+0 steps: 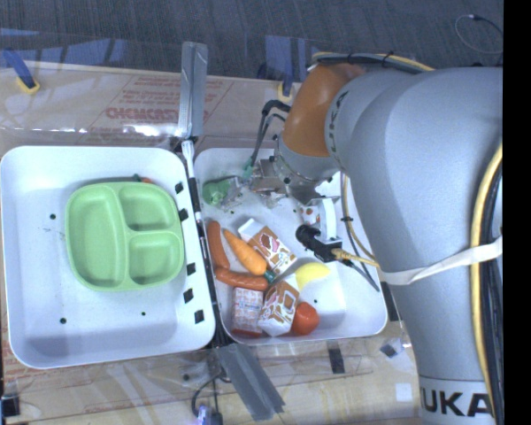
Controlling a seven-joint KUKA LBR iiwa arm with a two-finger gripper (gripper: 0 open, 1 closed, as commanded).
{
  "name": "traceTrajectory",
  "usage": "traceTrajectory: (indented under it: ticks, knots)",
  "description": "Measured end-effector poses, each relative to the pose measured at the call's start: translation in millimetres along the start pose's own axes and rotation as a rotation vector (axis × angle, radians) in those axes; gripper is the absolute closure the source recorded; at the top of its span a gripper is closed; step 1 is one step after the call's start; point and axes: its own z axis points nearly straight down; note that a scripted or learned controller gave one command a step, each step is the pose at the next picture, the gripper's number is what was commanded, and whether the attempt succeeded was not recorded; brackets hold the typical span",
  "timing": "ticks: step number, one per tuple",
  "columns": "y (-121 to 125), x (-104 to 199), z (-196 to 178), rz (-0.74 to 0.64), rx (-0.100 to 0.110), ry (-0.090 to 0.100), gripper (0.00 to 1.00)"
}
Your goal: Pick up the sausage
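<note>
A reddish-brown sausage (241, 280) lies crosswise in the left half of the right bin (367, 321), among other play food. A second reddish link (216, 243) lies lengthwise along that bin's left wall, next to an orange carrot (246, 251). My gripper (242, 182) hangs over the far left part of the right bin, close to a green leafy item (219, 190). It is above and behind the sausages and apart from them. Nothing shows in its grasp. The grey arm with its orange band (311, 118) covers the bin's far right.
The left bin (26, 326) holds a green divided plate (124, 234). Around the sausages lie printed snack packets (271, 248) (279, 306), a yellow lemon (312, 274), a red tomato (305, 319) and a white block (334, 296). A black cable end (311, 237) hangs over the bin's middle.
</note>
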Motion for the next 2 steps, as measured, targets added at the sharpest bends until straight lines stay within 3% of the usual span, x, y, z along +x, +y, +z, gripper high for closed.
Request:
traceTrajectory:
  ticks: [1, 2]
  knots:
    - [-50.5, -3.6, 0.4, -0.447, 0.002, 0.001, 0.00]
    - [-49.9, -3.7, -9.9, -0.452, 0.002, 0.000, 1.00]
